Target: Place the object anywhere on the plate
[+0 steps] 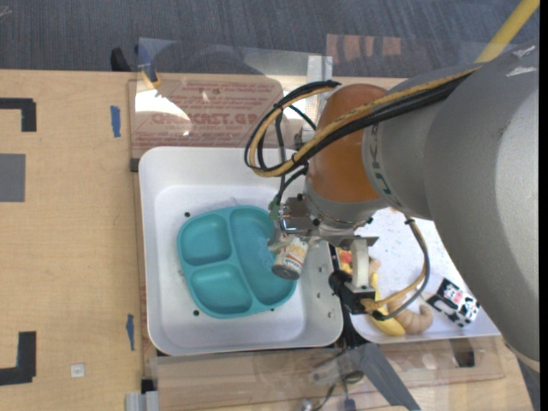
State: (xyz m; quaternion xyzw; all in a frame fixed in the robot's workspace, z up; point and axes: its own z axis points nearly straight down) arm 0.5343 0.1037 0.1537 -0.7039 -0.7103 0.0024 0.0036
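A teal plate (pixel 224 262) with three compartments lies in the left white bin (pixel 163 204). My gripper (pixel 288 240) hangs over the plate's right rim, beneath the orange band of the arm. It is shut on a small tan jar with a grey end (pixel 289 260), which sits tilted between the fingers, over the plate's right edge. The wrist hides the upper part of the jar.
The right bin (pixel 402 229) holds a yellow banana (pixel 385 322), a tan lumpy piece (pixel 417 318), a black-and-white cow toy (pixel 454 303) and something red (pixel 345 256). The big grey arm (pixel 462 169) covers most of that bin. Cables loop above the wrist.
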